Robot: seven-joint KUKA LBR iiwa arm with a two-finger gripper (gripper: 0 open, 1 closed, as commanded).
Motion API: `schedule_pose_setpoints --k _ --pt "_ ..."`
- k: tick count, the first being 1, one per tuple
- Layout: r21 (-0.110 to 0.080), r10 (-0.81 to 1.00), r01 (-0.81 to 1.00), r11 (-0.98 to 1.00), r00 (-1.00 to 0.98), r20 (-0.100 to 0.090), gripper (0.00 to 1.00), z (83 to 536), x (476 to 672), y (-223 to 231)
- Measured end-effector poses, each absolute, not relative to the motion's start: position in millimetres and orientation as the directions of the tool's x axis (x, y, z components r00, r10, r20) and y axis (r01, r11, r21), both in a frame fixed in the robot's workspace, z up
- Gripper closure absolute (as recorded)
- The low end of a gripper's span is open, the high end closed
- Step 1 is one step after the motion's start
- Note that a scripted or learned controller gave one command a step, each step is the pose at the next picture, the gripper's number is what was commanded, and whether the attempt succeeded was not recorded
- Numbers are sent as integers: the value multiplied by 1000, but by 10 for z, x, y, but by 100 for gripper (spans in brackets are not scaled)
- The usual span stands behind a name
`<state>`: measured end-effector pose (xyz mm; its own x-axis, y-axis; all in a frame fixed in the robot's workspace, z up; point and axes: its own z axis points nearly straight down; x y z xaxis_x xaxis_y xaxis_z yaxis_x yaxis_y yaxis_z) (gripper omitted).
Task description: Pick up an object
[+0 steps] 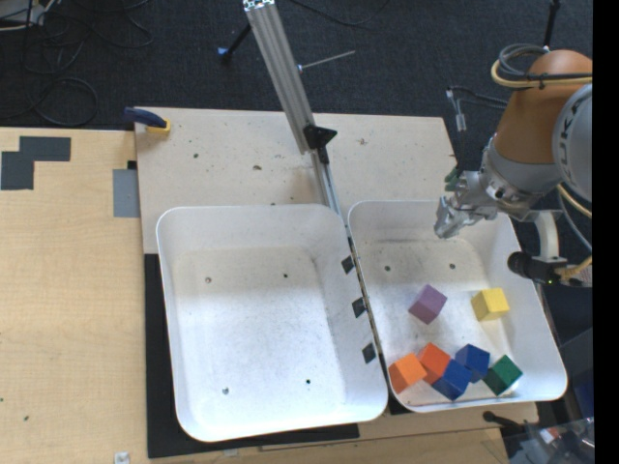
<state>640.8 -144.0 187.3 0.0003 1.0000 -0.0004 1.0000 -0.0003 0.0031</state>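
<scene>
The two-finger metal gripper hangs above the right white bin, at its 12 o'clock edge; I cannot tell its state. The small purple cube, alone toward 6 o'clock, looks the easiest target: descend straight over it.

The tool is seen above the far end of the right bin, with nothing visible between its fingers. Purple, yellow, orange, red-orange, blue and green cubes are seen in that bin.
</scene>
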Motion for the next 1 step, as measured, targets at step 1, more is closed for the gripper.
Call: schedule_pose_setpoints --k 1 --pt "4 1000 1000 1 -1 -1 100 2333 6415 -1455"
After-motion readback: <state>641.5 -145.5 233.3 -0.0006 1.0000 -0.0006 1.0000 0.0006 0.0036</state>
